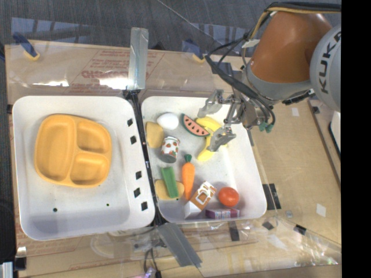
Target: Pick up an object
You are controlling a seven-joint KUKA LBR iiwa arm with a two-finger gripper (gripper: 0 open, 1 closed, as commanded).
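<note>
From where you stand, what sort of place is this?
Probably a robot lab test bench: a KUKA arm reaches over two white bins, one with toy food like a carrot, and the bench is taped-down cardboard.

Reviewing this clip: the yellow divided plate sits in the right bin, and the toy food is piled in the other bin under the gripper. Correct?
Not quite. The camera view shows the yellow divided plate in the left bin; the toy food fills the right bin, under the gripper.

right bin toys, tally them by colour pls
orange or red: 3, orange toy carrot, red toy tomato, red watermelon slice
yellow or tan: 3, yellow toy banana, two tan pieces
white: 3, egg, cup, carton
green: 1, stick
purple: 1, box
total: 11
</note>
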